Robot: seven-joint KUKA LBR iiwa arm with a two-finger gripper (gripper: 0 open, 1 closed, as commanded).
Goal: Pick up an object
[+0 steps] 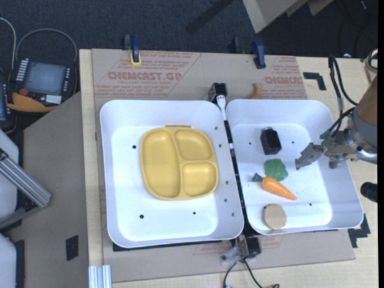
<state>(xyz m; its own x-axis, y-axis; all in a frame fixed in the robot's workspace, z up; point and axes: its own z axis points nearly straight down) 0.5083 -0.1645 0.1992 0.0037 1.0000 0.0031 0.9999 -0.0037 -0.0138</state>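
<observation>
The right bin (312, 116) holds a black block (270, 140), a green leafy piece (276, 168), an orange carrot (278, 188) lying just below the green piece, and a tan round disc (275, 216) near the front wall. My gripper (319, 159) hangs over the right half of this bin, to the right of the green piece and apart from it. Its fingers are spread open with nothing between them. The grey arm and wrist come in from the right edge.
The left bin (120, 161) carries a yellow divided plate (179, 162) at its middle. A black clamp (219, 92) sits at the back where the two bins meet. Cables run along the far right of the bench.
</observation>
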